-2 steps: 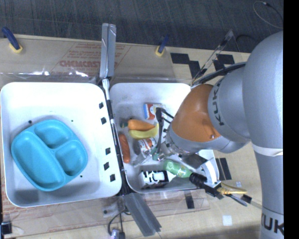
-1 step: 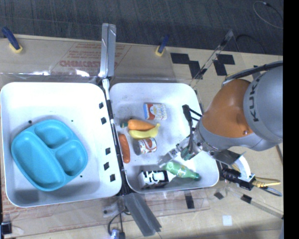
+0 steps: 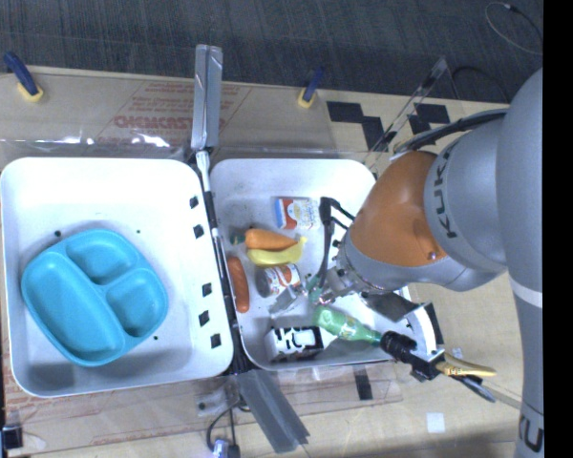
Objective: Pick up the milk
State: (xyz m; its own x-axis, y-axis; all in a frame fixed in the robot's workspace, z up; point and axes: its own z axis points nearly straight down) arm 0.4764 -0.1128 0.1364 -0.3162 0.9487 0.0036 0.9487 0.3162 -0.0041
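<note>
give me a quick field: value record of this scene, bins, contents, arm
left bin: holds a blue divided tray
right bin: milk carton, banana, carrot, sausage, can, green bottle, black-and-white box
arm: reaches over the right bin from the right
milk state: lying near the bin's far wall, not grasped

Two white bins [image 3: 105,175] stand side by side on the desk [image 3: 267,98]. Well away from the pincer [image 3: 317,289], one blue divided tray [image 3: 91,296]. Close beside the pincer: one milk carton [image 3: 294,213], one banana [image 3: 272,254], one carrot [image 3: 272,239], one sausage [image 3: 239,284], one can [image 3: 280,279], one green bottle [image 3: 344,325], one black-and-white item [image 3: 296,340].
</note>
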